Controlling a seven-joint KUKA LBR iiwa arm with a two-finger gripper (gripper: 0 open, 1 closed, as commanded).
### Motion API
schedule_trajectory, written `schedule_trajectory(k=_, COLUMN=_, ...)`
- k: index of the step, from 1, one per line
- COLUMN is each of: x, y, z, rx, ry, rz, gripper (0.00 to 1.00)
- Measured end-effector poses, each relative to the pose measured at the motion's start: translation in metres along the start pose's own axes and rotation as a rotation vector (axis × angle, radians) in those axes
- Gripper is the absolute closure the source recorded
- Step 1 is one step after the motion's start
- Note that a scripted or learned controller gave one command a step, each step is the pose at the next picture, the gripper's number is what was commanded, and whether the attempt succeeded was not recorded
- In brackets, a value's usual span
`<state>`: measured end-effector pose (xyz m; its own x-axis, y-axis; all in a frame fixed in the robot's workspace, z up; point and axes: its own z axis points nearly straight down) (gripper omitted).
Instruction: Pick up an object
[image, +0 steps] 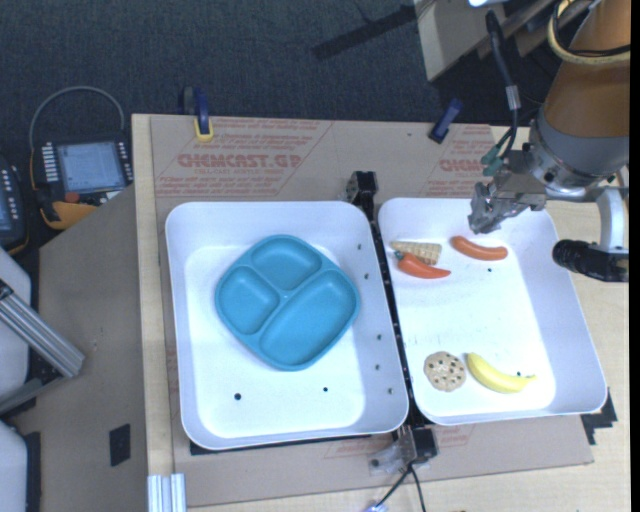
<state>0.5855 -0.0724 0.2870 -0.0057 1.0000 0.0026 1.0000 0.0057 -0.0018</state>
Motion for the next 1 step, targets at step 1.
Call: schedule_trajectory(k=1, x=0.0481, y=-0.0142, z=0.005, rx=0.001, ry=0.0, rz=0.0, gripper=1.0)
